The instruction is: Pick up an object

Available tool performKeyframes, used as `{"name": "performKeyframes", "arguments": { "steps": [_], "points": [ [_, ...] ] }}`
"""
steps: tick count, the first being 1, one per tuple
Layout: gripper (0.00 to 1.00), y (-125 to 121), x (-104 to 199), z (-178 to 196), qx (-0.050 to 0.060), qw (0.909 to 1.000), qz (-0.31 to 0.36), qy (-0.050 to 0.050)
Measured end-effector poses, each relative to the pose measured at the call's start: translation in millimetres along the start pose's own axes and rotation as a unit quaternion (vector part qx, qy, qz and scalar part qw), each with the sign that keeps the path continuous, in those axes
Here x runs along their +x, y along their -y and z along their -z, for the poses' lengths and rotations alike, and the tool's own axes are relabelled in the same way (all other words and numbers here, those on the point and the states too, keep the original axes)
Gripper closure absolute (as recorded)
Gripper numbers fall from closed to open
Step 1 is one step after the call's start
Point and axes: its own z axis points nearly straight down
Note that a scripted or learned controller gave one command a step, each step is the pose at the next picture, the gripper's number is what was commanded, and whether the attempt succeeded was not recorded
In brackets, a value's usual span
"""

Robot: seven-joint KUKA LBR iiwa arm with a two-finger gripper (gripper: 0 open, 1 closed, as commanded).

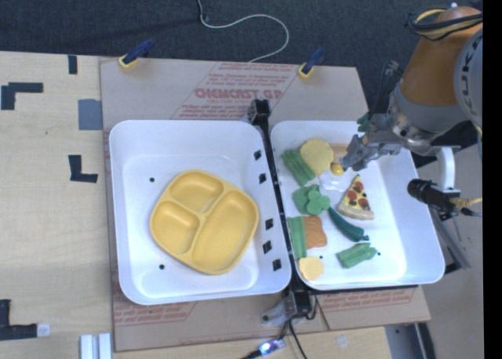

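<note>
The gripper (351, 158) hangs near the right bin's (408, 267) far edge beside a yellow toy (317, 154); its jaws' state cannot be told.

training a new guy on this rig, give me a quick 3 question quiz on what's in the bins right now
1. True or false: the yellow tray lies in the left bin.
2. Which toy lies just below the gripper in the picture? A) pizza slice B) banana C) red apple
3. Fill in: the toy food is all in the ____ bin.

Key
1. True. The tray has three compartments and sits alone there.
2. A. The pizza slice lies in the right bin, below the gripper in the picture.
3. Right.
</note>
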Motion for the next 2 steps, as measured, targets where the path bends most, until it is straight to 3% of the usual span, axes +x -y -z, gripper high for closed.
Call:
{"name": "performKeyframes", "arguments": {
  "steps": [2],
  "points": [
    [1.00, 22, 82, -15, 0.001, 1.0000, 0.000, 0.001]
  ]
}}
